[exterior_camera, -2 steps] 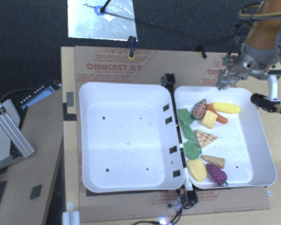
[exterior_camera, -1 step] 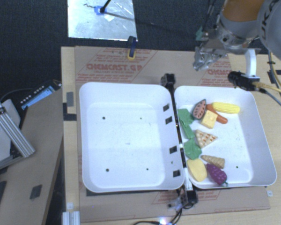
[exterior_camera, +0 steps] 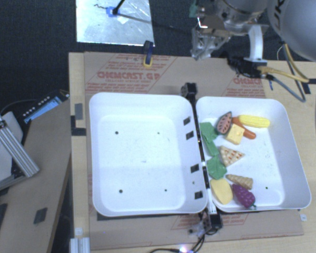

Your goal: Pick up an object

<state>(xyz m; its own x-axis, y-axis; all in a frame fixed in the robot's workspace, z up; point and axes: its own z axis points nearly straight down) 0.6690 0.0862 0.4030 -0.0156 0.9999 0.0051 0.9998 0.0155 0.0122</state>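
Here, the arm (exterior_camera: 300,15) is seen at the far right, high above the bench (exterior_camera: 126,70). Two bins are laid side by side. The left bin (exterior_camera: 142,152) is bare; the toys are all kept in the right bin (exterior_camera: 284,157), bunched by its left wall. The gripper (exterior_camera: 204,45) is hung past the far edge of the bins, so the toys lie nearer and a little right of it. Nothing is seen held. The corn (exterior_camera: 254,122) lies closest, its long side set left to right.
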